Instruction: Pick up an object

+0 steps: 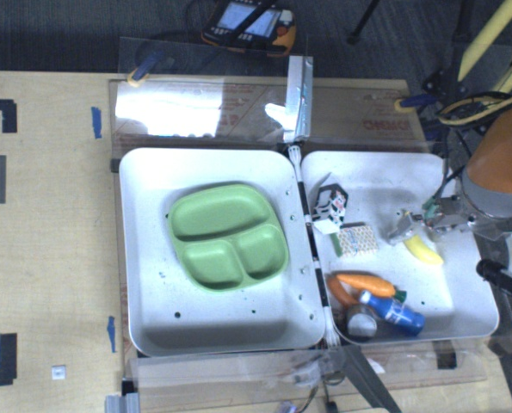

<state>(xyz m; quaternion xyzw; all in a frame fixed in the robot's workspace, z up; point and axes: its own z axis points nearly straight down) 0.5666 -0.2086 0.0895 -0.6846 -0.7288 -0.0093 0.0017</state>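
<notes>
Pale wooden benchtop carries two shallow white bins side by side, with dark carpet beyond them. Taking the right bin as the landmark: in its nearest corner, against the dividing wall, lie a blue bottle, a grey rounded piece and an orange carrot-like toy, all crowded together and touching. Further in, toward the bin's middle, a small speckled packet lies flat, and beyond it a black-and-white item sits near the divider. To the left of this bin, the left bin holds a green divided tray.

On the right bin's far-right side, the gripper reaches in low over the floor, with the grey arm and its orange band behind it. A yellow banana-like object lies just beside the fingertips, on their near side, its long axis running diagonally from the divider side toward the near right. Whether the fingers are spread or closed cannot be made out. Nothing is seen between them, so the likely pick wants a short shift toward the near edge, jaws across the yellow object's narrow width.
</notes>
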